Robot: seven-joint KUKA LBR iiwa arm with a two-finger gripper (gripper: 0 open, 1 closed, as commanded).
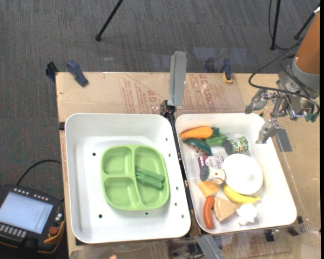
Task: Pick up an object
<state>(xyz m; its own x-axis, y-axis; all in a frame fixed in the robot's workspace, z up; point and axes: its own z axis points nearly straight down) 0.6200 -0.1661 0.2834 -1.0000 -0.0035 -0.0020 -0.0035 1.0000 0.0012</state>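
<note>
The right bin [287,196] holds a pile of toy food. An orange carrot [197,132] lies at the back, with dark green vegetables [213,141] beside it. A small green can [237,144] sits near a white round plate [243,172]. In front lie a yellow banana [238,196], a red sausage [208,212] and a tan wedge [224,210]. My gripper [274,135] hangs over the bin's back right corner, open, with nothing between its fingers. It is right of the can and apart from every object.
The left bin [81,144] holds a green divided plate [119,171] with a green toy piece [150,177] on it. A grey upright post [177,80] stands behind the seam between the bins. A teach pendant [24,215] lies at the lower left.
</note>
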